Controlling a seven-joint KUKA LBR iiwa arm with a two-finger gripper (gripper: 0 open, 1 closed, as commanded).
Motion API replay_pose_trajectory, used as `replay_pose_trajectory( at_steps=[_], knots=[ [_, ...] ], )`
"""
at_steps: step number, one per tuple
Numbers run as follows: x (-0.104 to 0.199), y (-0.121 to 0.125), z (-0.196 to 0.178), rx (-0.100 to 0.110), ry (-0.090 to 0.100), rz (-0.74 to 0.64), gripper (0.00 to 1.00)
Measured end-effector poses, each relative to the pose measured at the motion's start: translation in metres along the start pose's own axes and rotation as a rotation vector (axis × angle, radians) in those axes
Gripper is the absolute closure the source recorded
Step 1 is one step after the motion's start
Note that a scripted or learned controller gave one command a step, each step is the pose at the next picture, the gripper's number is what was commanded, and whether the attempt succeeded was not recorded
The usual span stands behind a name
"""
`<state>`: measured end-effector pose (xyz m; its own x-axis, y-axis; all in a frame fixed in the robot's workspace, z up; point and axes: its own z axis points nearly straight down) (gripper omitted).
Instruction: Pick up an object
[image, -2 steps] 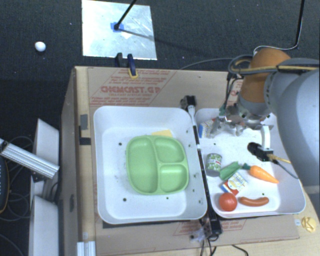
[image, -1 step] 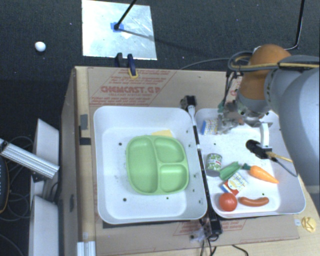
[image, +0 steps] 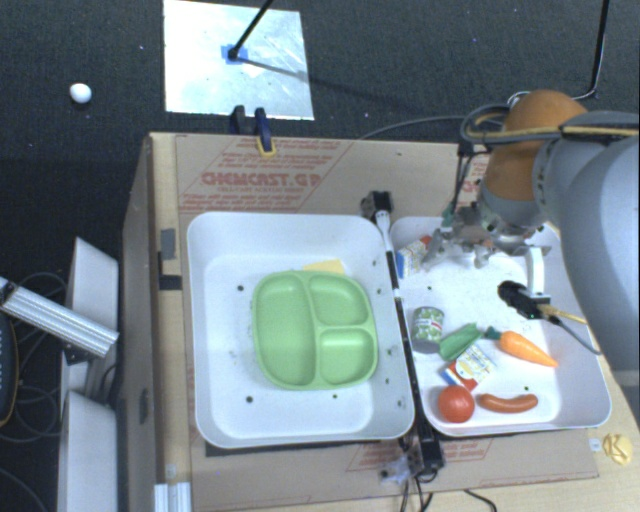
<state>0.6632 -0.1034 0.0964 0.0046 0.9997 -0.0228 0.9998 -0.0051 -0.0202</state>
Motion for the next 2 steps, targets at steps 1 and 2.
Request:
replay_pose_trajectory(
  at_steps=[1, 2],
  knots=[
    [-0.0074, 0.0011, 0.0091, 0.005, 0.013, -0.006, 0.0],
    [-0.0063, 0.0008, 0.0097, 0.005, 0.01, -0.006, 0.0]
  ],
)
